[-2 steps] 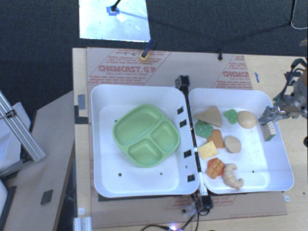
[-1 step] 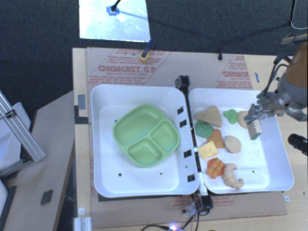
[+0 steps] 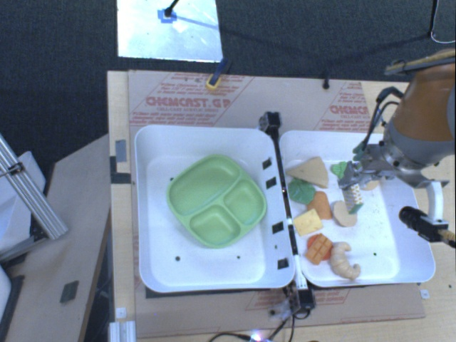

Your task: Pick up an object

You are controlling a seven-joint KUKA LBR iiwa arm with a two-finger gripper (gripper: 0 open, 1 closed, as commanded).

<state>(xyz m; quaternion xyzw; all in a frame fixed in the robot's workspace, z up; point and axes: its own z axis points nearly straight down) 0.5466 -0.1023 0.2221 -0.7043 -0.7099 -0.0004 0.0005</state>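
The two-finger gripper (image 3: 351,199) is lowered into the right white bin (image 3: 406,258), crowded by a beige round slice (image 3: 344,215) just below it and a small green piece (image 3: 338,169) beside it; whether anything is gripped cannot be told. A tan wedge (image 3: 308,171), green leaf (image 3: 300,192), orange piece (image 3: 323,204), yellow block (image 3: 308,221), orange-red cube (image 3: 318,248) and beige knobbly root (image 3: 345,260) are scattered in the same bin. A green divided plastic plate (image 3: 216,200) is held by the left white bin (image 3: 160,262).
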